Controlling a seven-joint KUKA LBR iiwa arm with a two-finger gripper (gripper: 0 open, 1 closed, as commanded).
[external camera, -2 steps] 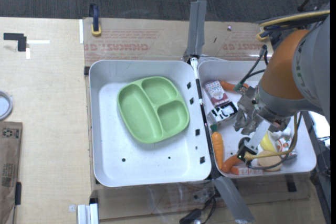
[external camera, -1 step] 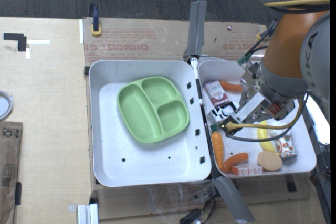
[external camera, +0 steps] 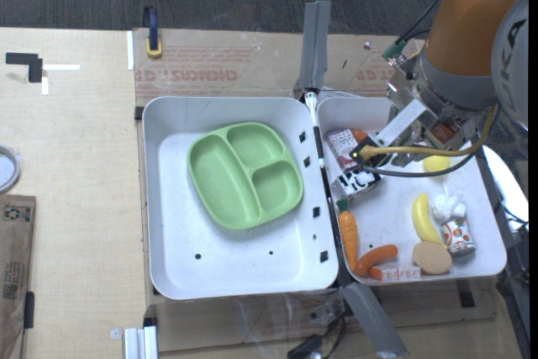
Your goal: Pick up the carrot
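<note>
KUKA arm (external camera: 483, 21) enters from the right and hangs over the far part of the right bin (external camera: 492, 261); the left bin (external camera: 168, 265) holds a green divided plate (external camera: 244, 174). Gripper (external camera: 433, 129) sits under the wrist and is masked by it: cannot tell whether open or closed, and nothing is seen held. Target: the carrot (external camera: 347, 235) lies well away from the gripper, toward the near-left corner of the right bin, lengthwise along the left wall and just beside it, green stub pointing back toward the gripper's side. An orange-red sausage-like piece (external camera: 376, 256) lies at its far tip, touching or nearly so; cannot tell which. A banana (external camera: 423, 217) lies between gripper and near wall, apart from the carrot. A pink packet (external camera: 342, 145) lies to the gripper's left. Handling, judged: likely a toy, so light and stiff, with a smooth rounded skin that may slip or roll under a pinch. Best hold looks to be across the thick upper body, closing across the short axis. Risk: the wall on one side leaves little room, and the orange-red piece could be caught by mistake.
</note>
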